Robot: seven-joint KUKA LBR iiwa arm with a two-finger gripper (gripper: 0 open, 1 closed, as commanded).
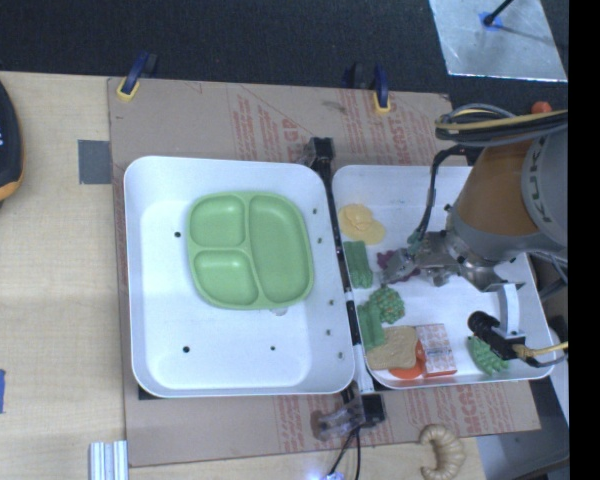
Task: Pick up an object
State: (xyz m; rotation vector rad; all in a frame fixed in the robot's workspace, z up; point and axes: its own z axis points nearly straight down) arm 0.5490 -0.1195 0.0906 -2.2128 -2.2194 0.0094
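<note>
The right bin (400, 180) holds several toy foods. There is a pale yellow piece (361, 223), a long green piece (357, 264), a green broccoli (385, 303), a dark purple item (390, 261), a tan slice (395, 347) beside a red and white packet (437, 350), and a green leafy piece (486, 356). My gripper (412, 260) hangs low over the middle of this bin, right next to the purple item and just above the broccoli. The grey and orange arm (495, 193) covers the bin's right side.
In the left bin (145, 268) lies a light green divided plate (250, 249). A black clip (322, 150) sits on the rim between the bins. A beige curled object (443, 450) lies on the cardboard below the right bin.
</note>
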